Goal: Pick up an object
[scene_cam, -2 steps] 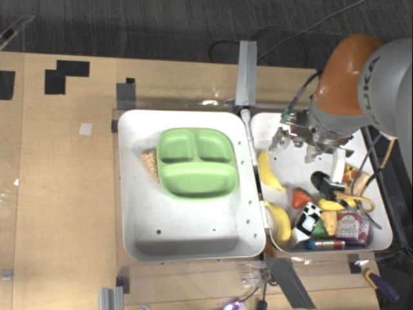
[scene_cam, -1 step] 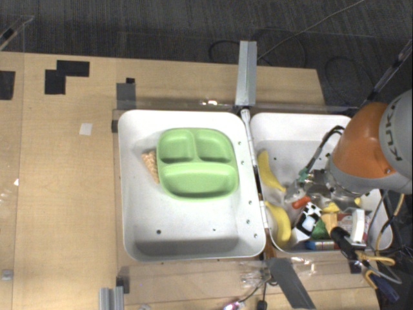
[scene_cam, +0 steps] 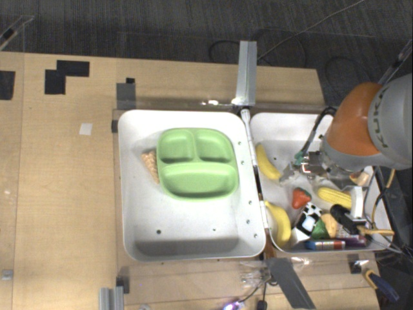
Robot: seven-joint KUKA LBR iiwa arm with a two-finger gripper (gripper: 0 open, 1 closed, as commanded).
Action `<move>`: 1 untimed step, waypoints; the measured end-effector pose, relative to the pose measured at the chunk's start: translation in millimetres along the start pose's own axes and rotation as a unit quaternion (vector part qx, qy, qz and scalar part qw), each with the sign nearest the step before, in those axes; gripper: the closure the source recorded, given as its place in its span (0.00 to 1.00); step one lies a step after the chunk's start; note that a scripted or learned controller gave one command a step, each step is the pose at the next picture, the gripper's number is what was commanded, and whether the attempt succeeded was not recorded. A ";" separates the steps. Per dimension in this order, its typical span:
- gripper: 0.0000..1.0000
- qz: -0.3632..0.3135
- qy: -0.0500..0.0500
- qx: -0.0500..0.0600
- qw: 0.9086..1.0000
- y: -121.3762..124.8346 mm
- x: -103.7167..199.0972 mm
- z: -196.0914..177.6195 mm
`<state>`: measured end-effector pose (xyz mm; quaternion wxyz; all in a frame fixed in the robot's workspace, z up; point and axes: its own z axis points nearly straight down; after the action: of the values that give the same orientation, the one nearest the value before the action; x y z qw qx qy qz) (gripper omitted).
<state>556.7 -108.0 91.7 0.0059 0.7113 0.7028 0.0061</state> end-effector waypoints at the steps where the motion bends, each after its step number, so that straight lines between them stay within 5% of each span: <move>1: 0.00 -0.022 -0.001 -0.002 1.000 -63.6 -13.8 -1.9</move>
<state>492.9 -121.0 92.5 0.0083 0.6958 0.7181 0.0064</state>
